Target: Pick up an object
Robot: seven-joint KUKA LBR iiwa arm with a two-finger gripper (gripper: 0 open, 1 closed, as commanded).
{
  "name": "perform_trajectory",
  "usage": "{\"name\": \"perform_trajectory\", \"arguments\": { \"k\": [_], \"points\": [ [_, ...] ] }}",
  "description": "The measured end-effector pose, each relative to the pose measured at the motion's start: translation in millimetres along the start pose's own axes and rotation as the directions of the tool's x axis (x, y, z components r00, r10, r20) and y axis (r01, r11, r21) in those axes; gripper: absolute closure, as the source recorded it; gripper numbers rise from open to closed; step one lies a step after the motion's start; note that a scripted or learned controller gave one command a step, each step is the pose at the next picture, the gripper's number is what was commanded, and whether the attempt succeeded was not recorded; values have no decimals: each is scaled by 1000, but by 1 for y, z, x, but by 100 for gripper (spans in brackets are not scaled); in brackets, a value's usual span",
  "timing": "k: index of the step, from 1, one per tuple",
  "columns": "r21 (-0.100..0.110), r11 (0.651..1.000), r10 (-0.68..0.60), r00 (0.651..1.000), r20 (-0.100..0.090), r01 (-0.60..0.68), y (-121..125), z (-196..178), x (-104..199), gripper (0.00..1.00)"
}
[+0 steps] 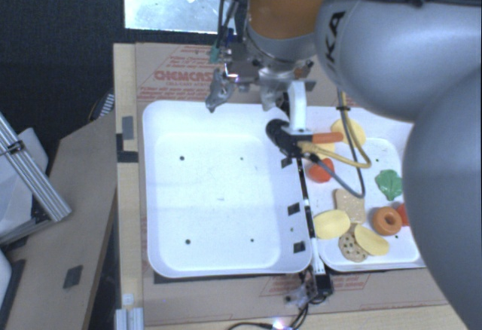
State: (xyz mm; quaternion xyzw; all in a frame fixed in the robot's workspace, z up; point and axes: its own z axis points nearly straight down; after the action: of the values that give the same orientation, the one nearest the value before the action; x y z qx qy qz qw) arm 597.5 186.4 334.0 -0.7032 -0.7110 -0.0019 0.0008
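My gripper (252, 93) hangs over back rim of left bin (218, 245); jaws spread apart, nothing btwn them. Pick not done. Candidates all in right bin (410, 257): carrot (325, 138), donut (388, 221), green piece (389, 184), cracker (349, 205), cookie (348, 247). Left to do, by my read: shift right, descend, clamp on one, lift.

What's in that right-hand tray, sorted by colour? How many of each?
Counting what shows past the arm:
Yellow: 3
Orange: 2
Red: 1
Green: 1
Tan or brown biscuits: 2
Total: 9
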Motion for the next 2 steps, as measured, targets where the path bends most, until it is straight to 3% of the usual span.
{"name": "perform_trajectory", "arguments": {
  "k": [1, 2],
  "points": [
    [0, 1000, 2, 1000, 1, -2, 1, 7, 51, 0],
    [-3, 1000, 0, 1000, 3, 0, 2, -5, 48, 100]
  ]
}}
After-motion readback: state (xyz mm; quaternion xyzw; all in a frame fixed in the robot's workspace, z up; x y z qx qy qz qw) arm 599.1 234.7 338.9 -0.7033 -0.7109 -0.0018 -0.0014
